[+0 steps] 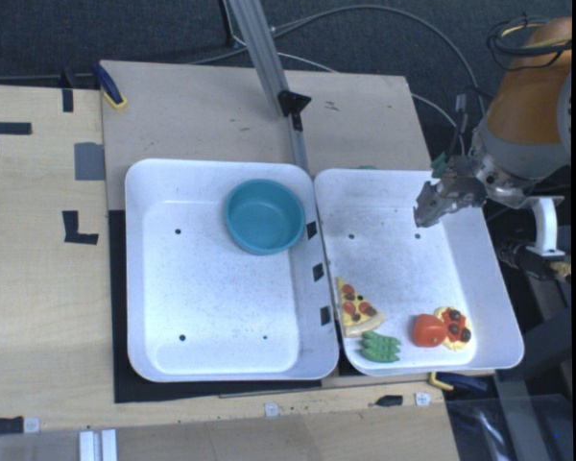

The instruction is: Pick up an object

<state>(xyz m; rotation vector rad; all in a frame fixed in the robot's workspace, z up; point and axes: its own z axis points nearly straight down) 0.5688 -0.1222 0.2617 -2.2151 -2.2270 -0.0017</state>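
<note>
1. Reaching in from the right with the arm (528, 113), its orange band showing near the picture's upper right corner.
2. Hanging the tool (430, 207) over the far right part of the right bin (394, 257), above bare white floor and well apart from every toy.
3. Showing the tool as a dark, narrow shape pointing down and to the left; being too dark and small to tell whether open or closed, and carrying nothing visible.
4. Lying at the near end of the right bin: a pizza slice (357, 308) against the left wall, a green toy (381, 348) just beside it toward the near rim, and a red toy (428, 329) touching a yellow toy (454, 326) with dark spots near the near right corner.
5. Sitting upright in the far right corner of the left bin (134, 257): a blue bowl (264, 216), close to the wall shared with the right bin.
6. Resting side by side on the worktop (38, 257), both bins touching along their inner rims.
7. Slanting down from the top edge toward the gap between the bins: a grey pole (254, 32).
</note>
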